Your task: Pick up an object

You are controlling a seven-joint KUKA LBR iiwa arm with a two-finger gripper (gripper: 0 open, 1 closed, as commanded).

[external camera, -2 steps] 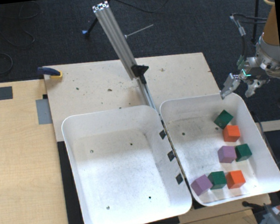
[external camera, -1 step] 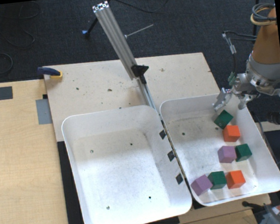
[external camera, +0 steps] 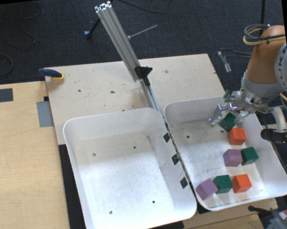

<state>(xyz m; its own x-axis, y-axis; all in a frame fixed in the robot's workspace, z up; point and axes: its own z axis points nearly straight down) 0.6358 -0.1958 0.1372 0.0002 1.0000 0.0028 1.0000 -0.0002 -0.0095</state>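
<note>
Desk [external camera: 15,168]: pale wood at left, w/ a lighter speckled board [external camera: 180,78] behind the bins. Dark carpet w/ cables beyond it.

Left bin [external camera: 80,145]: white, shallow, only dark specks on its floor. Right bin [external camera: 281,182]: white, butted against the left one along a shared edge w/ three small black clips. It holds all the blocks.

Arm [external camera: 265,70]: grey w/ orange band, comes in from the right, wrist over the right bin's upper-right corner.

Alu rail [external camera: 120,41]: slants from top centre down to the gap between the bins, checker tag on its top end.

Gripper [external camera: 228,116]: low over the upper part of the right bin. Its silver fingers [external camera: 217,116] sit around a tilted green block [external camera: 228,123], which shows between them, partly hidden, so fingers look clamped on it. Can't tell if block is off the bin floor.

Other blocks, all in right bin: orange block [external camera: 237,136] just below the gripped one, near but apart. Further down, purple block [external camera: 232,157] touching a 2nd green block [external camera: 250,155] on its right. Along the near wall a row of three, side by side: purple [external camera: 206,188], green [external camera: 223,183], orange [external camera: 241,183].

Blue/yellow clamp [external camera: 51,74] on the board's far-left corner.
</note>
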